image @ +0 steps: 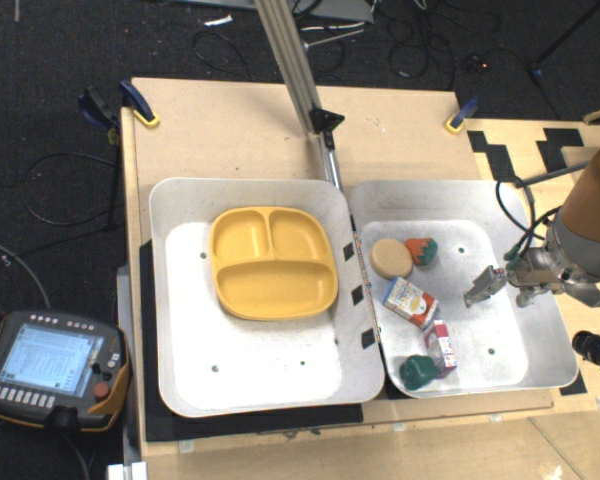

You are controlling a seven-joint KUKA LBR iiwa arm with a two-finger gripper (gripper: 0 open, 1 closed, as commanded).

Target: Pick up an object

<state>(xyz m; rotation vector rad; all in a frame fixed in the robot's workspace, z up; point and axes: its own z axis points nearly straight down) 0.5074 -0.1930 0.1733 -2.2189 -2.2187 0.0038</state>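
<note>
Crowding end effector (485, 286): carton (409, 301), strawberry (422, 250)

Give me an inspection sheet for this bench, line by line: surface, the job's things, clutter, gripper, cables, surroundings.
Surface: wooden bench bearing a left bin and a right bin, side by side.
Job's things: in the right bin, a tan disc, a red and green toy, a carton, a small red pack and a green lump.
Clutter: yellow divided plate in the left bin.
Gripper: gripper over the right bin's right half, apart from the things.
Cables: black cables on the floor behind the bench.
Surroundings: pendant on the floor at left; metal pole slanting over the bench.
</note>
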